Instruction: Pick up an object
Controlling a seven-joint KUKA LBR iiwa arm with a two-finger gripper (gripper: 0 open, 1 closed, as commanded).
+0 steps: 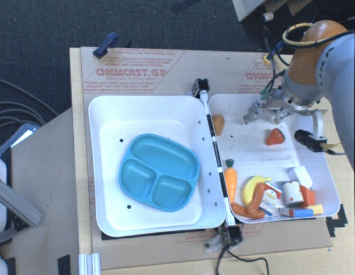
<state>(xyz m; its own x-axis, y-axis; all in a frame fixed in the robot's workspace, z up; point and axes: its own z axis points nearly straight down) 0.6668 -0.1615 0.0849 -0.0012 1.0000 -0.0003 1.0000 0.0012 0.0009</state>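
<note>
While the arm [315, 56] reaches in from the upper right of the frame, its gripper [268, 112] hangs low over the upper part of the right bin [332, 182], fingers spread apart with nothing between them. A red strawberry [275, 137] lies just below it, near but apart. A small brown piece [217, 124] sits by the bin's left wall. A carrot [231, 179], banana [255, 186], sausage [252, 206] and small packages [292, 195] crowd the lower right. A blue divided plate [159, 172] fills the left bin [103, 153].
</note>
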